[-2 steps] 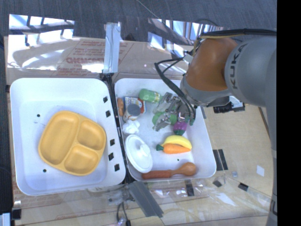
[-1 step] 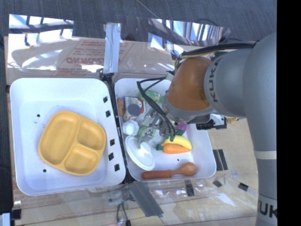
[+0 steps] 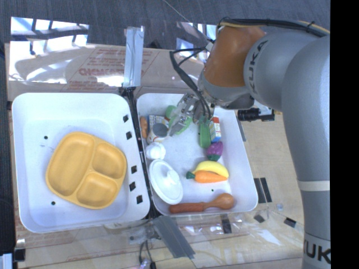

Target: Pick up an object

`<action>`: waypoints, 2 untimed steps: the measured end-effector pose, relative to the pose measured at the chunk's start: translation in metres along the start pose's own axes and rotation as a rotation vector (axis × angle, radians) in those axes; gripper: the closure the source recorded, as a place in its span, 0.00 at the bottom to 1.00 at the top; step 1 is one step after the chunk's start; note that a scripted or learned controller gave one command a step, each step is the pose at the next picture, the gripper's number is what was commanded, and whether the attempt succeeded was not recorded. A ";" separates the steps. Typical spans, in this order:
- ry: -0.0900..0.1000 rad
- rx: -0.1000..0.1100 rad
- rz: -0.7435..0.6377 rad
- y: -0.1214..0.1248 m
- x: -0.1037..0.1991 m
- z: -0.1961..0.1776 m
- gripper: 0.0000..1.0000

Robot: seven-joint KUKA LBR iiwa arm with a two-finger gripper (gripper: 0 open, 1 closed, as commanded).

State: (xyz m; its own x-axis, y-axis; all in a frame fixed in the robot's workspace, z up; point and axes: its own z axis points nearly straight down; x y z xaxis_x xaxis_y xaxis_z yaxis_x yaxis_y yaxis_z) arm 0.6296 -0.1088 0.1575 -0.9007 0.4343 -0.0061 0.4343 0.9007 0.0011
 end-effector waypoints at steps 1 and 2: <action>0.003 0.002 0.141 -0.030 -0.028 -0.027 1.00; 0.004 0.002 0.292 -0.056 0.058 -0.069 1.00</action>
